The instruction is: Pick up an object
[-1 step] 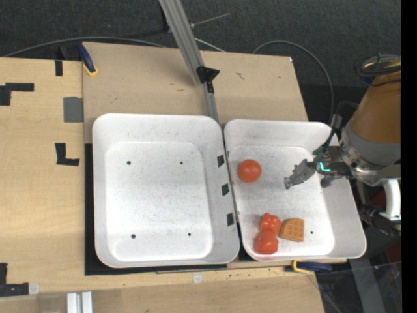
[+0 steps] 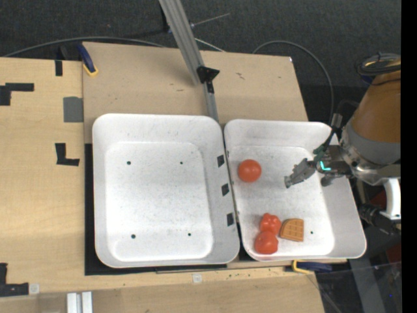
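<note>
The desk point(image 2: 39, 149) carries two shallow white bins side by side. The left bin point(image 2: 156, 126) sits near the desk's middle. The right bin point(image 2: 273, 132) lies toward the desk's right edge and holds all the objects.

The grey arm point(image 2: 374, 132), with its orange band above the wrist, reaches in over the right bin's right rim. Its gripper point(image 2: 296, 175) hangs over the upper right part of that bin, pointing left; whether it is parted or closed cannot be told from here, and nothing is seen in its hold.

A round red tomato-like ball point(image 2: 249, 171) lies near the right bin's left wall, apart from the gripper. Near the bin's front edge sit a lumpy red piece point(image 2: 266, 234), perhaps a toy pepper, and just beside it on the right an orange waffle-patterned piece point(image 2: 292, 229).
</note>
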